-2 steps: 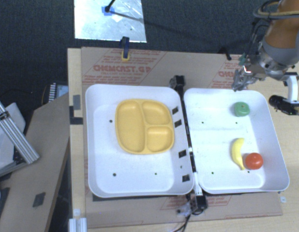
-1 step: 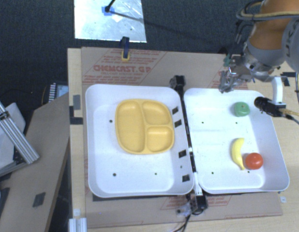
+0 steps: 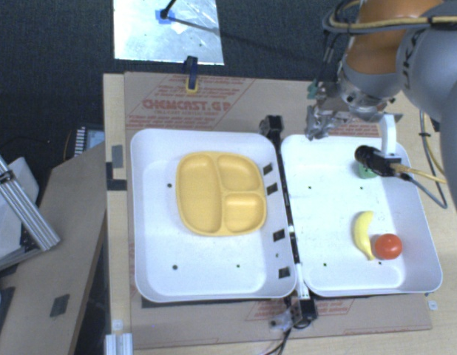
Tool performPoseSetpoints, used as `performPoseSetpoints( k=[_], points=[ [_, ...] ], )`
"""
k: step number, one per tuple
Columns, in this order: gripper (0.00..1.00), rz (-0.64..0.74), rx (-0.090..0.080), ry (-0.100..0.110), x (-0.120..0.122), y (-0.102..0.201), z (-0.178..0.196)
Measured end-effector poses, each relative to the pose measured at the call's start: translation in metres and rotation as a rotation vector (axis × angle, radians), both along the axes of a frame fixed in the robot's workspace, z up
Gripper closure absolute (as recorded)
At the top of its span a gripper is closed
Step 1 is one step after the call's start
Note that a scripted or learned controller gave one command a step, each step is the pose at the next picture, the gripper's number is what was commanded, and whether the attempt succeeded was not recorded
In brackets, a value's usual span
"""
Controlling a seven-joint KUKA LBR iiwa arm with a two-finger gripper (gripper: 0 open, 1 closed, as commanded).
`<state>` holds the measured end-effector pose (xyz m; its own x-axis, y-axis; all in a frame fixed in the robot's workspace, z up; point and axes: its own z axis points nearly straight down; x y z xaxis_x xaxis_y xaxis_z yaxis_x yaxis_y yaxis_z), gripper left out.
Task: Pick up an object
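Observation:
A yellow banana (image 3: 362,234) lies in the right bin (image 3: 325,220), near its right side, with a red-orange tomato-like ball (image 3: 387,246) touching its lower end. A small green object (image 3: 367,170) sits near the bin's far right corner, partly hidden by a black part of the arm. My gripper (image 3: 317,128) hangs over the far left edge of the right bin, well away from the fruit, with nothing seen between its fingers. The fingers look close together.
The left bin (image 3: 151,220) holds a yellow divided plate (image 3: 219,193). A black clip rail (image 3: 282,198) runs between the bins. The arm's grey body and cables (image 3: 406,58) fill the upper right. A foil sheet (image 3: 169,21) lies beyond the bench.

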<state>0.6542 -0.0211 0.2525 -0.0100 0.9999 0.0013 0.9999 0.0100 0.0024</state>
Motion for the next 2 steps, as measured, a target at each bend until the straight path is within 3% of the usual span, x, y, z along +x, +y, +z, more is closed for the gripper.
performPoseSetpoints(
  k=[2],
  points=[
    [1.0, -0.001, 0.0, -0.001, 0.0, 0.106, -0.012]
  ],
)
